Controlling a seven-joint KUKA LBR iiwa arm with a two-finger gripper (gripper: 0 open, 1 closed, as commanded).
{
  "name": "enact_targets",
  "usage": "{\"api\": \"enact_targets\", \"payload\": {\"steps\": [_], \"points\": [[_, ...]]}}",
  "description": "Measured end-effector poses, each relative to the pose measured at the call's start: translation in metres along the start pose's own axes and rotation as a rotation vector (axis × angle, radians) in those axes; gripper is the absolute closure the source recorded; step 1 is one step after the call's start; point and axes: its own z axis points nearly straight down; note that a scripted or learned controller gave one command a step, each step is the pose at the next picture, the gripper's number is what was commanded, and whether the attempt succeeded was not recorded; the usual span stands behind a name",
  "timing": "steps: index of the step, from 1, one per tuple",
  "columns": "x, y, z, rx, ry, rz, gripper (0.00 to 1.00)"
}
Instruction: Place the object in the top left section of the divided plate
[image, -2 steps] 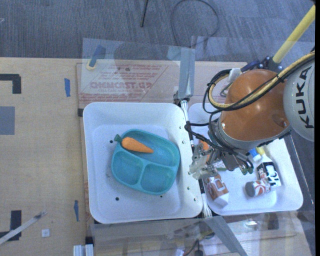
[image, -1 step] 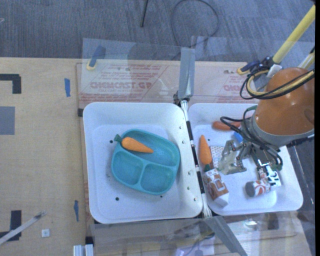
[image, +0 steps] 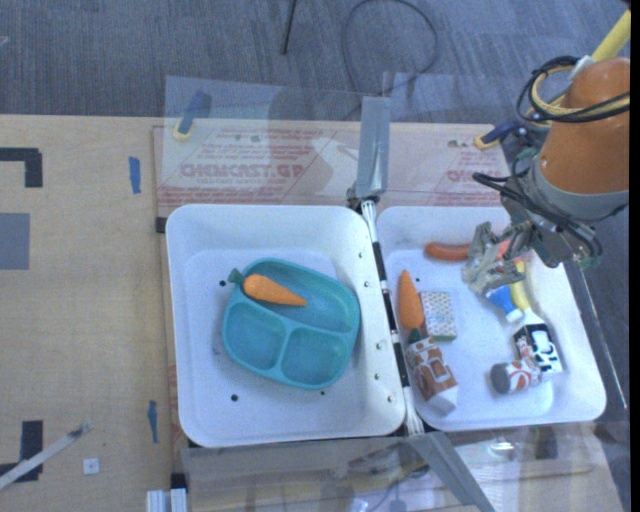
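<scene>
Carrot (image: 273, 290) lies in the upper section of the teal divided plate (image: 290, 355), leafy end toward the plate's left rim; the plate sits in the left white bin (image: 195, 240). The right bin (image: 585, 385) holds a second carrot (image: 410, 303) beside the divider, a sausage (image: 447, 252), a patterned packet (image: 438, 315), a carton (image: 432, 372) and a small bottle (image: 537, 348); the gripper (image: 490, 268) hangs over this bin's upper part, near the sausage, jaw state cannot be determined.

You got even, bright overhead light, soft shadows only. White bins (image: 190, 400) ran near blown-out. Mild glare on the clear sheet (image: 270, 160) up top. Overall slightly soft, low resolution.
</scene>
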Motion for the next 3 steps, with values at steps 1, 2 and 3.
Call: {"api": "enact_targets", "payload": {"steps": [1, 2, 3], "points": [[0.068, -0.052, 0.045, -0.002, 0.004, -0.208, 1.0], [0.116, -0.077, -0.014, 0.0, 0.002, -0.147, 1.0], [0.122, -0.071, 0.002, -0.002, 0.005, -0.255, 1.0]]}}
